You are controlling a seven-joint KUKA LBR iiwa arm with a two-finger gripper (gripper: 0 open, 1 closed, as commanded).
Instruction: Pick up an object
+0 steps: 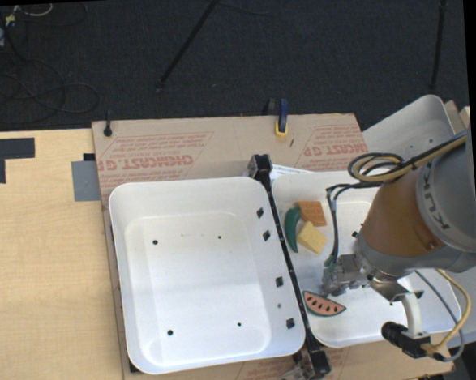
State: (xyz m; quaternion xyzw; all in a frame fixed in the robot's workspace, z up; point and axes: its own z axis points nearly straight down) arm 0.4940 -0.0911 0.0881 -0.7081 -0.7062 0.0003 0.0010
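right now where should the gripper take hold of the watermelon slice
Across its narrow width, near the middle. The watermelon slice lies flat in the right bin, long axis left to right, open floor on its near side. Probably best to come straight down, fingers on the curved rind and the straight edge. The gripper hangs just above its far-right end.

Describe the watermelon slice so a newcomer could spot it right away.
Look in the right bin, near its front-left corner beside the black divider. The watermelon slice lies there, just left of the gripper. It alone is red with a green rind and dark seeds; the pieces farther back are green, orange and yellow.
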